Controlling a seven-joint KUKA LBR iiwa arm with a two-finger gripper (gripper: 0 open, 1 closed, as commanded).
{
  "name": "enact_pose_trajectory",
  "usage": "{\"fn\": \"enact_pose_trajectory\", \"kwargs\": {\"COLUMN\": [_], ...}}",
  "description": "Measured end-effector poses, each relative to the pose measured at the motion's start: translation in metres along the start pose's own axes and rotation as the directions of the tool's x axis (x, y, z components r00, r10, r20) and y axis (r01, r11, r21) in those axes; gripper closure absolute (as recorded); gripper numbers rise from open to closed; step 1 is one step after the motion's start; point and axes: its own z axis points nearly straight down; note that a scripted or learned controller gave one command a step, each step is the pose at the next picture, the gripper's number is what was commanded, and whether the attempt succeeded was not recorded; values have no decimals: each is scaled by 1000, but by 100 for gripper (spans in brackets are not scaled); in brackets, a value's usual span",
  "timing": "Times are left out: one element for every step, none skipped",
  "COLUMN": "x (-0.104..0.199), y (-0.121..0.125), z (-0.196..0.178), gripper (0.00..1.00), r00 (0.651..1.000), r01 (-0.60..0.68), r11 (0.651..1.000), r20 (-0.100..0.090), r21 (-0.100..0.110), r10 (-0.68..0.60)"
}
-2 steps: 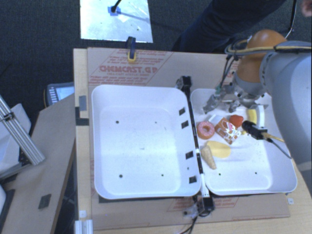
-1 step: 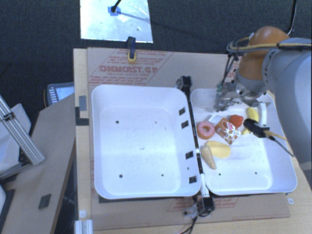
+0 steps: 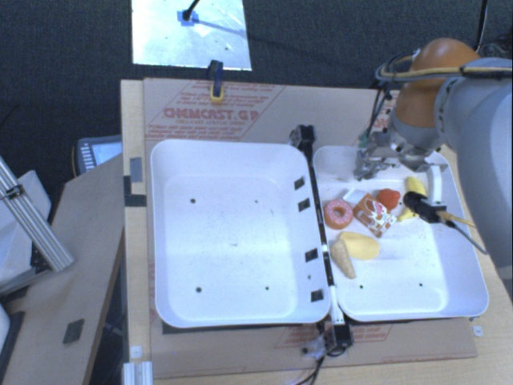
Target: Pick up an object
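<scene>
A pale wooden tabletop carries a brown cardboard sheet with red print. On the sheet two shallow white plastic bins sit side by side, the left bin and the right bin meeting along a seam with black clips. Nearest in the right bin, close to its left wall, lies a beige cone-shaped toy, touching a pale yellow rounded lump just behind it. Farther in sits a pink ring doughnut, just beside a red-and-white block speckled like a slice of cake. A small red-orange rounded piece touches the block's far side, and a yellow curved piece lies near that (partly hidden by robot hardware). Beyond this cluster the pincer of the grey arm hangs over the far left part of the right bin, apart from all the toys. Whether it is spread or pressed together I cannot tell. Farthest off, a shiny metal sheet lies against a dark backdrop.
</scene>
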Motion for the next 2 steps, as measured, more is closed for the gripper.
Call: {"fn": "enact_pose_trajectory", "kwargs": {"x": [0, 0], "y": [1, 2], "z": [-11, -23], "gripper": [100, 100], "r00": [1000, 1000], "r01": [4, 7], "r11": [1000, 1000], "r20": [1, 2], "r21": [-3, -7], "r10": [-4, -7]}}
